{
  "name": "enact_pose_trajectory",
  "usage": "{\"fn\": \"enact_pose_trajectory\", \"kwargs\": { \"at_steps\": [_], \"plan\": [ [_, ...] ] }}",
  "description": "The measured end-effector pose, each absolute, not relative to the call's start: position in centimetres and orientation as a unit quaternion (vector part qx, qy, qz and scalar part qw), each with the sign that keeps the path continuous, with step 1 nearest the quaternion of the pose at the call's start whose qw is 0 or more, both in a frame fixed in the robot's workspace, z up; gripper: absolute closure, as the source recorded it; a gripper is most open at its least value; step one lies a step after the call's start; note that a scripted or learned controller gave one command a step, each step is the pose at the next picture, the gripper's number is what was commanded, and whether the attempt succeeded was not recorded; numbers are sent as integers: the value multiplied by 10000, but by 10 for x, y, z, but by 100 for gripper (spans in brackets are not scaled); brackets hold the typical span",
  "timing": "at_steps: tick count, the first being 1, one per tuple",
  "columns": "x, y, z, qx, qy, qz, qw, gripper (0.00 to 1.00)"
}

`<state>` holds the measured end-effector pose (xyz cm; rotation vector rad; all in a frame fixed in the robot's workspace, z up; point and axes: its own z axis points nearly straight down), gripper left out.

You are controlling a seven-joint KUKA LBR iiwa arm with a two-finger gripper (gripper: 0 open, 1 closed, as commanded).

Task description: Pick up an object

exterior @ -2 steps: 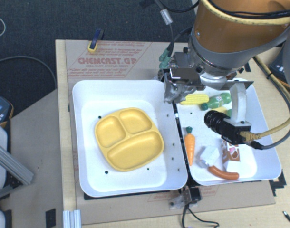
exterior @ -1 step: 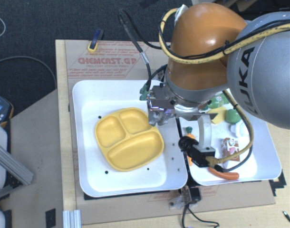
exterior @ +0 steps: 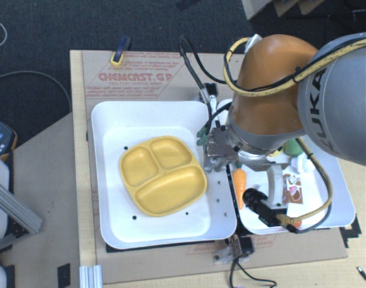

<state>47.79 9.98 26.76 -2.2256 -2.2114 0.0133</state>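
The claw is positioned at the left edge of the right bin, beside the carrot; its state cannot be told.

One fixed camera looks down on my workplace from above, at a slant. It takes in the whole counter, and both white bins are visible: the left bin fully, the right bin partly behind me. My arm enters from the right side and, being close under the lens, appears very large. Dark floor fills the top of the view.
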Motion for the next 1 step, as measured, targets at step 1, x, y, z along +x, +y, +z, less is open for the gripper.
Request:
{"fn": "enact_pose_trajectory", "kwargs": {
  "at_steps": [1],
  "plan": [
    [481,137,437,-7049,-7093,-97,-44,100]
  ]
}}
